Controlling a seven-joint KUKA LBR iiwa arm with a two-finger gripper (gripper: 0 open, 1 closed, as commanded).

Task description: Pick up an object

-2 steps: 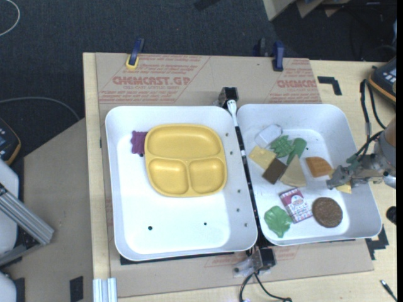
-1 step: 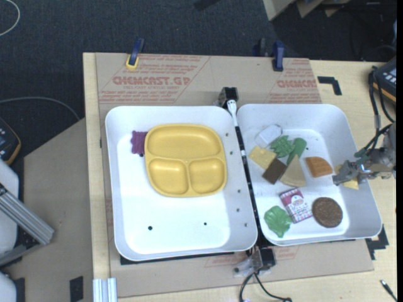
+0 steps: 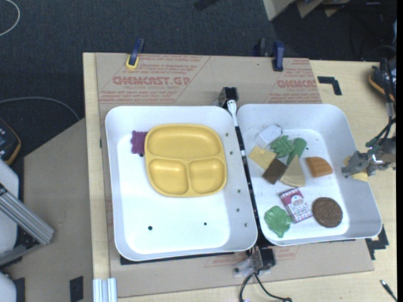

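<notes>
The right bin (image 3: 352, 131) holds several small toy foods: a white piece (image 3: 271, 133), a green vegetable (image 3: 286, 146), a yellow block (image 3: 260, 156), a brown block (image 3: 275, 170), a tan wedge (image 3: 293, 176), an orange bread piece (image 3: 318, 166), a red and white packet (image 3: 295, 205), a round brown cookie (image 3: 327, 211) and a green leaf (image 3: 276, 221). My gripper (image 3: 362, 163) hangs low over this bin's right rim, right of the bread piece. A small yellowish bit (image 3: 360, 176) shows just under it; whether it is held is unclear.
The left bin (image 3: 126, 231) carries a yellow divided plate (image 3: 186, 159) with a purple item (image 3: 137, 142) at its left edge. A black clip (image 3: 229, 97) sits where the bins meet at the back. Clamps (image 3: 132, 60) hold the cardboard base.
</notes>
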